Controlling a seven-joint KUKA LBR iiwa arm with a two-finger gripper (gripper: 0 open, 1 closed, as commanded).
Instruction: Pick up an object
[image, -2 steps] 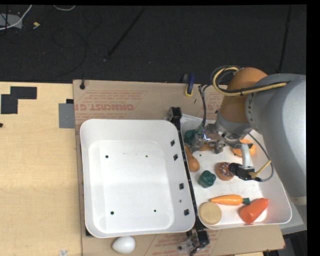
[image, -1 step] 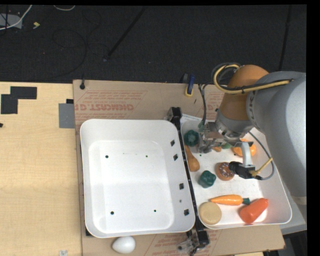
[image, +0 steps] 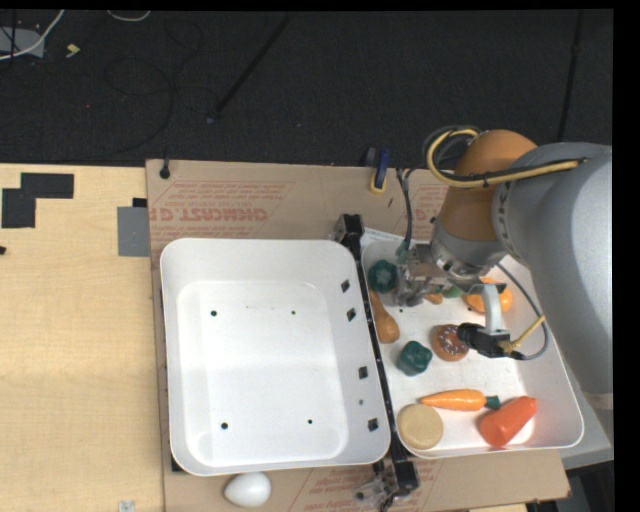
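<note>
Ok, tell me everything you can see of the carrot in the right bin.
The carrot is a small orange toy, smooth and plastic-looking, with a dark green stub at its blunt end. It lies flat on the floor of the right bin, near the front, tip pointing toward the left bin and stub toward the red piece, which it meets or nearly meets. A round tan disc sits just in front of its tip. The gripper is well away, farther back.
</note>
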